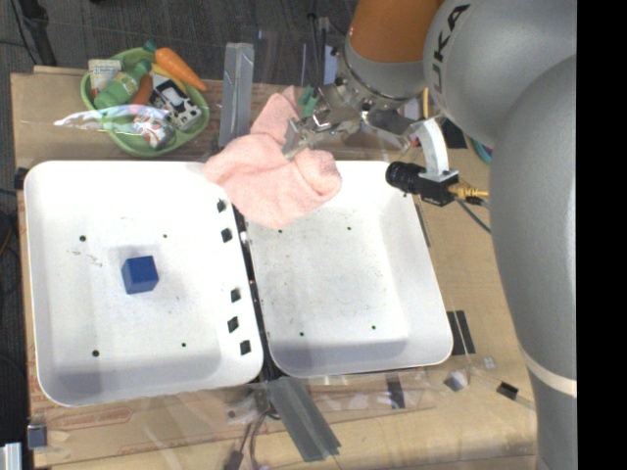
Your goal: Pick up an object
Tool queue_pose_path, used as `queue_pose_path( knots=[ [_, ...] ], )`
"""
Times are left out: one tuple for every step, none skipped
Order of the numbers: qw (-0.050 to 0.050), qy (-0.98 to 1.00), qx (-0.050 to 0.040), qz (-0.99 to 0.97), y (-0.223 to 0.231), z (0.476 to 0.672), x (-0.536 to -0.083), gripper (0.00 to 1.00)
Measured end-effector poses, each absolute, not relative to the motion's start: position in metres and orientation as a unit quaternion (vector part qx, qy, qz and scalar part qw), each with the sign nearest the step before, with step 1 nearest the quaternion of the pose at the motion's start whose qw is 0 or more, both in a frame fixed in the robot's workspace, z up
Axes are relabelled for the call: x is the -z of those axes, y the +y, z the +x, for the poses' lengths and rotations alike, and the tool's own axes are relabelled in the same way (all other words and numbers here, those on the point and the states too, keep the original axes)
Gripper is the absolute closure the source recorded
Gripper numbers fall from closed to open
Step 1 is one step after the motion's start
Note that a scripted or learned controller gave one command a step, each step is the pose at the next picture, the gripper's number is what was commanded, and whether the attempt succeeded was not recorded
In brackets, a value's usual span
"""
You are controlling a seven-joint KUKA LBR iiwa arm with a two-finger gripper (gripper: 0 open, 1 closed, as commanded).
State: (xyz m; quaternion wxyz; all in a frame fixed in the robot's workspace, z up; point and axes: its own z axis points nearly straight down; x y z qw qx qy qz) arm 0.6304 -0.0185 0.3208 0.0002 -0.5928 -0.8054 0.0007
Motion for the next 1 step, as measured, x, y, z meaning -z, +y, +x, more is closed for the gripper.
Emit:
queue_pose_path(
  knots=[
    [0.002,-0.806,-0.0022,-0.591,-0.0540,0.6560,-0.2659,1.00]
  ],
)
